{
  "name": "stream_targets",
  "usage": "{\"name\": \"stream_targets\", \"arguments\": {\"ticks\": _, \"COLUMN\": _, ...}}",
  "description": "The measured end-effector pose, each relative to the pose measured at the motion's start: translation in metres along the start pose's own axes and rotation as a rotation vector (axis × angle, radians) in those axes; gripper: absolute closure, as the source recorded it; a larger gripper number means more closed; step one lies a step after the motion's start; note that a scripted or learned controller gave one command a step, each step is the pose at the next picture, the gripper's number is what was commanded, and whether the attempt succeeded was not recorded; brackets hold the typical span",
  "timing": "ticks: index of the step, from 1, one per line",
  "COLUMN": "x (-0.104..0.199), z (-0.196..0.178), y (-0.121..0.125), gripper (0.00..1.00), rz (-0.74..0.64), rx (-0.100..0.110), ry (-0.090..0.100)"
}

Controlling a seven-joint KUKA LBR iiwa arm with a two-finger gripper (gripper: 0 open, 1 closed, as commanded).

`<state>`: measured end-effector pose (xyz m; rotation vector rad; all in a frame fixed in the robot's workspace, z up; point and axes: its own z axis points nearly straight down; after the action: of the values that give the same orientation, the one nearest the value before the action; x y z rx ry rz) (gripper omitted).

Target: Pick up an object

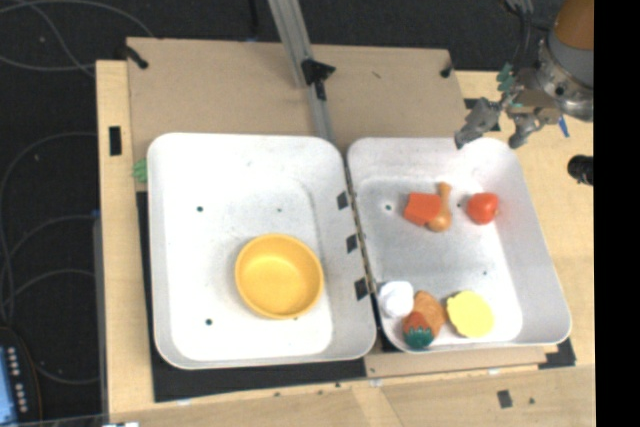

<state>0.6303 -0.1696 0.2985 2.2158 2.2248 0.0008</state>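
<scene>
Camera view, from the left: the left bin (190, 185) holds a yellow bowl (279, 274), sitting upright a little toward its near side, with nothing else around it. Across the divide, the right bin (520, 245) carries the small stuff. Along its near edge lie a white ball (397, 296), an orange carrot-like piece with a green end (423, 318) touching it, and a yellow disc (470, 314) just beside that. Higher up, toward the middle, there is an orange block (425, 208) with a tan peg (441, 205) leaning against it, and a red piece (482, 207) near them but apart.

The gripper (497, 125) hangs over the far right corner of that bin, its two fingers spread apart with nothing between them (the dark tips look well separated to me).

So, as I read it, the picking has not begun: every object lies in a bin and none is lifted. The red piece and the orange block are nearest the claw. What is left is the whole job: come down over one, close, raise it.
</scene>
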Motion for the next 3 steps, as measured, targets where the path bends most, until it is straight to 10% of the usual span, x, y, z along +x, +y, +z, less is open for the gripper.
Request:
{"name": "stream_targets", "arguments": {"ticks": 1, "x": 0.0, "z": 0.0, "y": 0.0, "gripper": 0.0, "rz": 0.0, "rx": 0.0, "ry": -0.001}}
{"name": "stream_targets", "arguments": {"ticks": 3, "x": -0.004, "z": 0.125, "y": 0.001, "gripper": 0.0, "rz": 0.007, "rx": 0.007, "ry": -0.002}}
